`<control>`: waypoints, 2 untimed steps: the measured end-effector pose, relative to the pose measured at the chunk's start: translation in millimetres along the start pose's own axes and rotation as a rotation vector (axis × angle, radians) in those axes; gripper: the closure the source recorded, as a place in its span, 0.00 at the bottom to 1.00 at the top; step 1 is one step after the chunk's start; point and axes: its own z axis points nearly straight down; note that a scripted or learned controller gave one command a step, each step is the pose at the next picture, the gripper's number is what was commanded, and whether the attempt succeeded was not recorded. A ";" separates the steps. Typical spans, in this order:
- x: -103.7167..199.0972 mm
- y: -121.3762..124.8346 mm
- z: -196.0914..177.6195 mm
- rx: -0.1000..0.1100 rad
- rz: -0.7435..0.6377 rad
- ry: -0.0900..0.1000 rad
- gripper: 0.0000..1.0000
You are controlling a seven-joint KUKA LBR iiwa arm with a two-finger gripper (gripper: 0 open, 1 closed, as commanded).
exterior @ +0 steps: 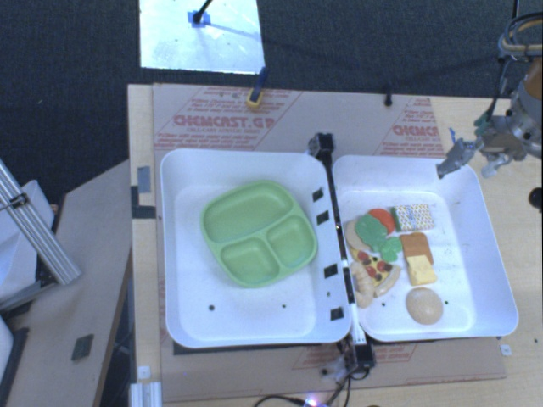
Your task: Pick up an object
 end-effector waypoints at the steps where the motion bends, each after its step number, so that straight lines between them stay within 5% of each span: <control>1: -0.1 0.9 -0.3 -0.003 0.000 -0.001 0.00; 2: -4.2 -1.1 42.3 0.001 0.006 0.000 0.00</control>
